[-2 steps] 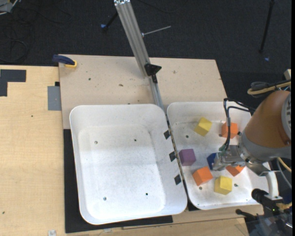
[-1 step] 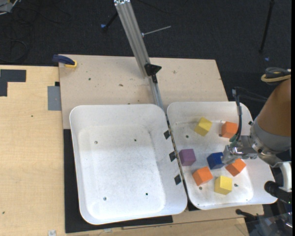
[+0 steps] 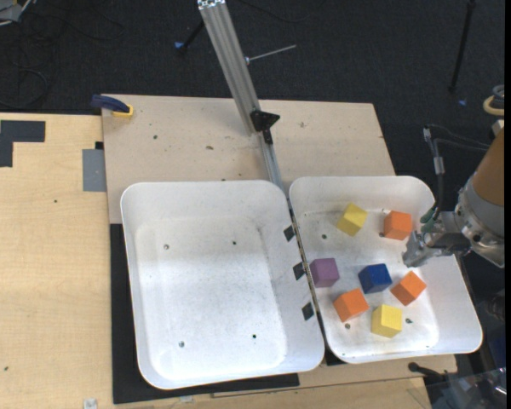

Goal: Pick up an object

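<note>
The yellow cube (image 3: 387,319) sits lowest in the right bin (image 3: 460,335), but I see the gripper (image 3: 416,254), grip unreadable, hanging nearest the orange cube (image 3: 408,287) just below it.

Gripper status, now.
Gripper: cannot be told; it sits low in the right bin between two orange cubes, nothing visibly held.

Can't really make out the pincer (image 3: 416,254), it's a small blurry grey lump and whether its fingers are apart or together is anyone's guess. The arm (image 3: 487,196) gets chopped off at the right side of the view, so most of it is out of shot. The table (image 3: 34,254) runs off the left and bottom edges too.
</note>
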`<state>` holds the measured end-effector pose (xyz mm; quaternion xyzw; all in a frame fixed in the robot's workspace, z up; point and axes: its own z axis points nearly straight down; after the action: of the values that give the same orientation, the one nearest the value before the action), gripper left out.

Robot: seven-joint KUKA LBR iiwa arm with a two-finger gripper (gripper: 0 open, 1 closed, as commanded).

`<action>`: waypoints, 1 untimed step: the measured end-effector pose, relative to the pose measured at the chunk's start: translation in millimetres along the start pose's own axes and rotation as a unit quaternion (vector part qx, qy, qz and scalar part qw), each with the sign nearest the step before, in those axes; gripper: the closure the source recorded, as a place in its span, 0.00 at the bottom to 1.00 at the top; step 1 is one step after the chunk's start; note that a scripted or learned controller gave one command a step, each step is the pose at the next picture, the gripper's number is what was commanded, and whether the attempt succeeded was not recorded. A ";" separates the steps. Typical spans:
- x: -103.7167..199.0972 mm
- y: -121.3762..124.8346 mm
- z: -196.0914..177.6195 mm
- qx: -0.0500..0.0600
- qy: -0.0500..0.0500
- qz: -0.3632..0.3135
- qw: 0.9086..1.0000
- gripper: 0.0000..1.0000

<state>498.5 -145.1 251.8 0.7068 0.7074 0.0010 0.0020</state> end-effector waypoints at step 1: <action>-1.0 0.2 -12.5 0.003 0.001 0.000 1.000 1.00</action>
<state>498.7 -146.1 264.2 0.7065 0.7077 -0.0002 -0.0003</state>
